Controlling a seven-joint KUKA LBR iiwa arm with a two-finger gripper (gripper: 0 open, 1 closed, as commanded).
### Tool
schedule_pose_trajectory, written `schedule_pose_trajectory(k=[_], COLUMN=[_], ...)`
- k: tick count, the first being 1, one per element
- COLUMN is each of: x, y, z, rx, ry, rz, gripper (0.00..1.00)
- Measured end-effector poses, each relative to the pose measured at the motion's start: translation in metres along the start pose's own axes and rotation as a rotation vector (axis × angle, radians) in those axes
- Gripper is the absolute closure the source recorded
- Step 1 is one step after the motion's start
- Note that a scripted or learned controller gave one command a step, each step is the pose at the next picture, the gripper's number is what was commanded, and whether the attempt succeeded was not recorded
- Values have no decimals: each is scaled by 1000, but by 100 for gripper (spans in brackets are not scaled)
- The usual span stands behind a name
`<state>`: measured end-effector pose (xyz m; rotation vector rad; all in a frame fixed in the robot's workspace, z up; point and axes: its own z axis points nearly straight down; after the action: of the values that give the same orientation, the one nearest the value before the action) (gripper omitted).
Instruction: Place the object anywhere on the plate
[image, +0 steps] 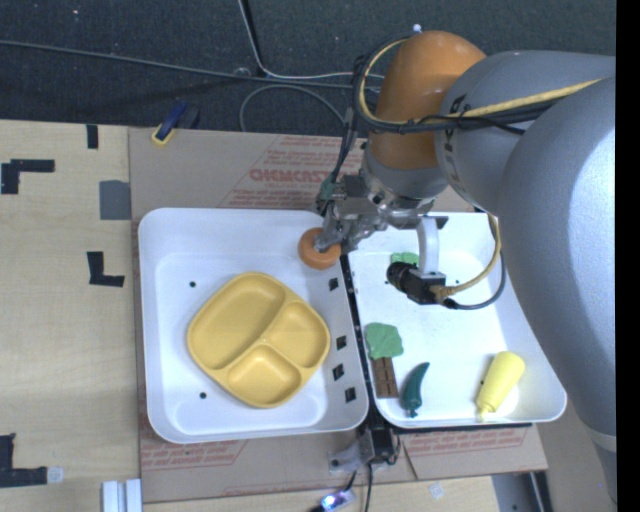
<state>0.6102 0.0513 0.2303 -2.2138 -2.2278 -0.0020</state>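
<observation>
Left bin (160, 300): a yellow divided plate (259, 338) lies flat near its middle, three compartments, all bare. Nothing rests on the plate, so the placement is not yet done.

At the upper right corner of this bin, close against the divider between the bins, sits a small round orange-brown object (320, 250), something like a doughnut or bun. It lies well apart from the plate, up and to the right of it. The gripper (345, 228) is directly at this object, its tip touching or just above the object's right edge. Whether the fingers stand wide, narrow, or closed on the object cannot be told; the wrist body hides them. No hold is confirmed.

Right bin (520, 340): a green leafy piece (383, 340), a dark green pepper-shaped item (413, 388) and a yellow item (499, 382) lie along its lower part, untouched.

Judgement: the task is at the pick-up stage over the orange-brown object. Remaining: a secure grasp, a lift, a carry down and left, and release over the plate.
</observation>
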Motion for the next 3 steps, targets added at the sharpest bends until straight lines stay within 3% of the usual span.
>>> schedule_pose_trajectory(k=[1, 2, 3], x=[39, 58, 50], y=[25, 42, 35], z=[-2, 18, 11], rx=[1, 2, 2], ry=[0, -3, -4], rz=[1, 4, 5], gripper=[100, 100, 100])
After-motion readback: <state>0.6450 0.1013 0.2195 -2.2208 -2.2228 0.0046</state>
